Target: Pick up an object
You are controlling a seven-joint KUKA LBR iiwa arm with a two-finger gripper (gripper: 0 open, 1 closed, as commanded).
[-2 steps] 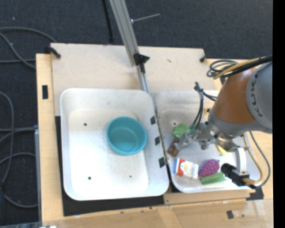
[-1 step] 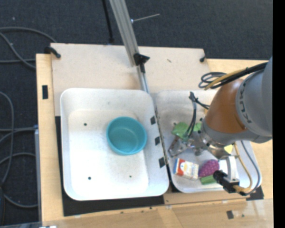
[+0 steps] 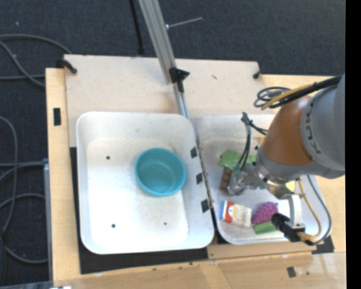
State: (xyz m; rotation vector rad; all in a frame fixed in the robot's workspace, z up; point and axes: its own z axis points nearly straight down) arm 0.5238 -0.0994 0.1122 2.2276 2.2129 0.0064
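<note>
My gripper [image 3: 234, 183] reaches down into the right bin [image 3: 213, 134], just below a light green object [image 3: 230, 158] and beside a small brown object [image 3: 225, 177]. Nearer the front of that bin lie a white and red carton [image 3: 236, 213], a purple bunch of grapes [image 3: 265, 210] and a green object [image 3: 263, 227]. A teal bowl [image 3: 160, 171] sits in the middle of the left bin [image 3: 96, 137]. The arm's orange band [image 3: 286, 138] covers the back right part of the right bin.
A metal camera pole [image 3: 159, 35] slants up from the divider between the bins. Cables lie on the dark floor at the left, and a cable loop [image 3: 272, 95] sits on the bench at the back right. A black and white part [image 3: 292, 218] hangs at the right bin's front right.
</note>
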